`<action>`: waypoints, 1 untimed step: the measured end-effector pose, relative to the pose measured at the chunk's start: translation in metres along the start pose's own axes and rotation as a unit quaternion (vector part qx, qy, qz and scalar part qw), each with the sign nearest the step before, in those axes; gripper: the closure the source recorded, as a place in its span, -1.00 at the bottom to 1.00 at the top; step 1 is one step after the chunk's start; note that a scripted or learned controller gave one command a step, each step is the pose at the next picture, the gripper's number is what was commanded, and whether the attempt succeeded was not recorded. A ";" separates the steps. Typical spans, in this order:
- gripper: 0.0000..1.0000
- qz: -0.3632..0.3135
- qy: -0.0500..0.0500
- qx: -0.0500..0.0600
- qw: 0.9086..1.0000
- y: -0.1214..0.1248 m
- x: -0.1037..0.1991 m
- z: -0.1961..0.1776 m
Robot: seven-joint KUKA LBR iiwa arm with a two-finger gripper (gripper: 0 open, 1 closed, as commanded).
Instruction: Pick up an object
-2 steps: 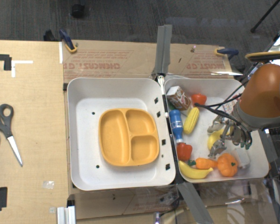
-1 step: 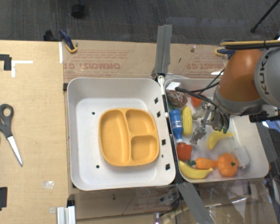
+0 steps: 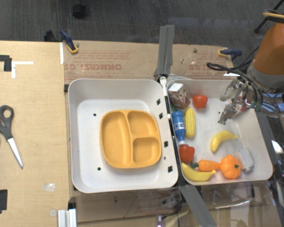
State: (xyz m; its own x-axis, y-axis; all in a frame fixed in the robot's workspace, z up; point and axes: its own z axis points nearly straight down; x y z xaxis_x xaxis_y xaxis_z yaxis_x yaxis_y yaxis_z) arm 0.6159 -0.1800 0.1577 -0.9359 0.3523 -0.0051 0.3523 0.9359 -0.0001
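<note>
Camera view: jaws above right bin, nr banana.

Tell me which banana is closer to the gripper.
The banana in mid-bin, just below the gripper. The other banana lies at the bin's near edge beside the carrot.

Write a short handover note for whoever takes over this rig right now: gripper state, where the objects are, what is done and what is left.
Gripper: above the right bin, near its upper right part, nothing seen between its fingers.
Right bin holds: corn cob, blue bottle, small carton, red tomato, banana mid-bin, second banana at the front edge, carrot, orange pumpkin, red pepper.
Left bin holds the yellow divided plate.
Done: nothing picked yet.
Left: close on one object and lift; the mid-bin banana looks nearest.
</note>
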 end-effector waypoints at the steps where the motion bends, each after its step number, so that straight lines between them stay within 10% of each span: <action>1: -1.00 0.086 0.002 0.000 0.996 -0.002 0.079 0.065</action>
State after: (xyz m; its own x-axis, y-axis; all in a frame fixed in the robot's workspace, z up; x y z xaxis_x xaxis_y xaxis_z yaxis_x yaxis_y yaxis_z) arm 0.5410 -0.1545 0.0919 -0.8614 0.5080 -0.0005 0.5080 0.8614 0.0000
